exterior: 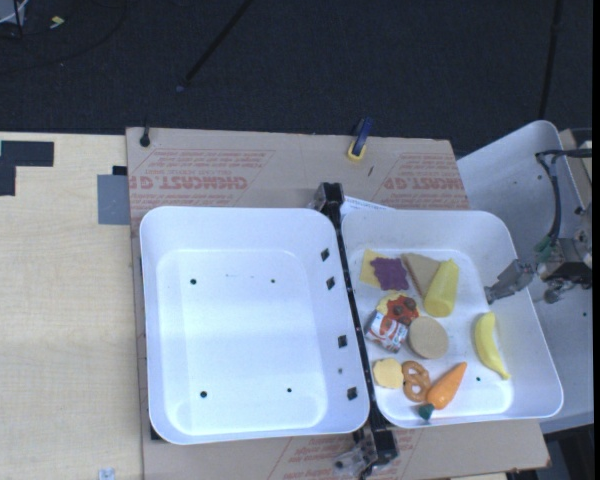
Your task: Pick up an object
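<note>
**Jaws at the right bin's edge, toys grouped inside**

From the camera above, two white bins sit side by side on a cardboard sheet [280, 173] laid on the tabletop [50, 298]. The left bin [160, 268] holds nothing. The right bin [525, 388] carries a cluster of toy foods: a purple piece [388, 272] on a yellow slab, a tan wedge [420, 267] beside it, and a yellow-green cylinder [441, 288] leaning against the wedge. Below these lie a red-and-white packet [390, 323] touching a beige disc [428, 338]. Nearer the front rim are a pale yellow round [387, 373], a pretzel [415, 378] and an orange carrot [447, 384], close together. A banana [489, 345] lies apart to the right.

The jaws [510, 280] reach in over the bin's right wall, above and right of the banana, with nothing between them; how wide they stand cannot be told from here
</note>
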### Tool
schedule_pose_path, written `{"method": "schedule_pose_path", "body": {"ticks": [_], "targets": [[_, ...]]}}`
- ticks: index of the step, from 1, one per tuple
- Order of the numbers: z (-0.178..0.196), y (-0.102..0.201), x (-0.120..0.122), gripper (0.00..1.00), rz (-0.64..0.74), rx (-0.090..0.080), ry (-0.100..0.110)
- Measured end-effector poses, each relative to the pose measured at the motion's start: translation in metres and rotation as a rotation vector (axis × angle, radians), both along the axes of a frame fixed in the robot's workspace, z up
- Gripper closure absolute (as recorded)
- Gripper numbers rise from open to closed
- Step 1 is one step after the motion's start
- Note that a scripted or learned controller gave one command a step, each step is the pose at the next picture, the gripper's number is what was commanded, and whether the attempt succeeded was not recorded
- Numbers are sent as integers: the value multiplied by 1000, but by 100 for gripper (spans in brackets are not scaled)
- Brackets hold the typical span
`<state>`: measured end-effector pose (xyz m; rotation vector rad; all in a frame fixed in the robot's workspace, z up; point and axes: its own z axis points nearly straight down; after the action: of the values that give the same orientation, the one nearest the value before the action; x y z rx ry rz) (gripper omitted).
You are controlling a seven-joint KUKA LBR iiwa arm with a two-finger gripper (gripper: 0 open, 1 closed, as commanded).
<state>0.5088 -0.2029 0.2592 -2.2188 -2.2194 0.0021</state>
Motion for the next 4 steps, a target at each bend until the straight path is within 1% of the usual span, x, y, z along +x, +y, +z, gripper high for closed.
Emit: {"method": "schedule_pose_path", "body": {"ticks": [1,2,3,4], "targets": [[-133,57,44,0,5,5,8],[-175,107,88,0,5,1,0],[-162,103,86,100,0,-1,2],[-65,176,139,100,8,1,-15]]}}
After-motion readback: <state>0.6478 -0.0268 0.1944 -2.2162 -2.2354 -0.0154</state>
